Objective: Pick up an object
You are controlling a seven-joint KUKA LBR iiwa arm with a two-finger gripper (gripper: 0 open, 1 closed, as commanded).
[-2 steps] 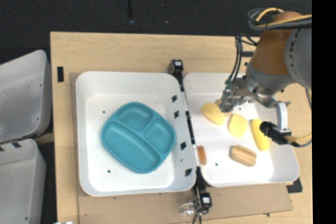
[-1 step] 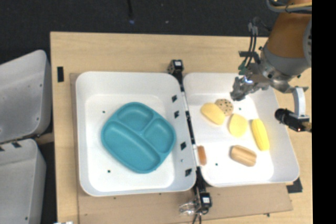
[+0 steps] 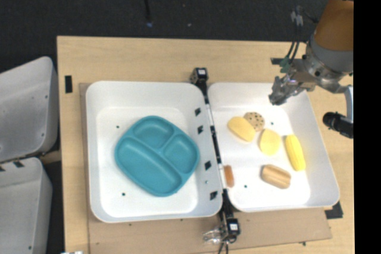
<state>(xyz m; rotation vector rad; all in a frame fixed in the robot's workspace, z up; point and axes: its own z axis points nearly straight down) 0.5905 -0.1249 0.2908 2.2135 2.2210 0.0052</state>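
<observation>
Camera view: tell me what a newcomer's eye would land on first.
The teal divided tray stands out most, lying tilted in the left bin. Next come the yellow and tan food pieces clustered in the right bin, among them a corn cob and a bread roll. The gripper hangs over that bin's far edge.

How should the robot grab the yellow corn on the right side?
A good bet: grip the yellow corn across its narrow middle, coming straight down from above. It lies flat in the right bin, long and thin, pointing roughly away from the camera, so the fingers would close on its left and right sides. The yellow piece on its left sits close, so that finger has less room. The end effector is over the bin's far edge.
</observation>
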